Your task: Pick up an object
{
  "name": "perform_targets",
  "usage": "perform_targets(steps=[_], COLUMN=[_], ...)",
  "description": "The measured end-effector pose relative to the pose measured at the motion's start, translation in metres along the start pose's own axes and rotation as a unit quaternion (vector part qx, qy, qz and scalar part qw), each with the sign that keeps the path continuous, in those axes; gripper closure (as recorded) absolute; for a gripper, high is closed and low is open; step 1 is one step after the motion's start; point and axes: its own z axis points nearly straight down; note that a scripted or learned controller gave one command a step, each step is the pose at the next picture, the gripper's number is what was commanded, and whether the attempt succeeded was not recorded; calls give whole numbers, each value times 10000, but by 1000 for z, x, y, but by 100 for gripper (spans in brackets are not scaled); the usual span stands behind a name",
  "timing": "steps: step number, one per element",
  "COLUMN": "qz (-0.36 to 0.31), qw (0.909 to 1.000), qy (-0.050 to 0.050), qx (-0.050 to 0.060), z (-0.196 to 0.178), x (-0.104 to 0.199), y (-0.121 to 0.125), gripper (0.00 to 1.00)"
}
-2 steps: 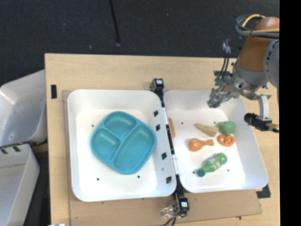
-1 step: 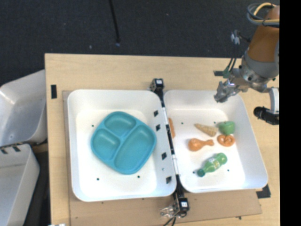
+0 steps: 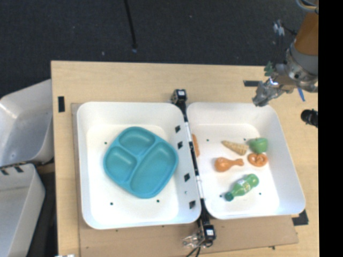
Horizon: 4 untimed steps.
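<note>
In the right bin [image 3: 278, 122] lie several toy foods: a green bottle [image 3: 242, 188], an orange drumstick [image 3: 229, 164], a tan cone [image 3: 234, 146], an orange pretzel [image 3: 257, 159], a green pepper [image 3: 259, 144] and a small orange piece [image 3: 195, 144] against the left wall. My gripper [image 3: 263, 96] hangs above the bin's far right corner, well clear of every object, with nothing seen between its fingers.
The left bin [image 3: 88, 143] holds a blue sectioned plate [image 3: 140, 161]. A black-clipped divider [image 3: 187, 149] joins the two bins. White boxes [image 3: 21, 127] stand off the bench's left side.
</note>
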Motion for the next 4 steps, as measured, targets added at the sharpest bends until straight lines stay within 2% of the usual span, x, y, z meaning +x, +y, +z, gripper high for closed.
perform_targets(steps=[1, 2, 4], qz=[-11, -17, -18], qw=[10000, 10000, 10000], qy=[5, 13, 10], qx=[32, 36, 44], z=[10, 5, 32], x=[44, 93, 198], y=[6, 2, 7], gripper=[100, 100, 100])
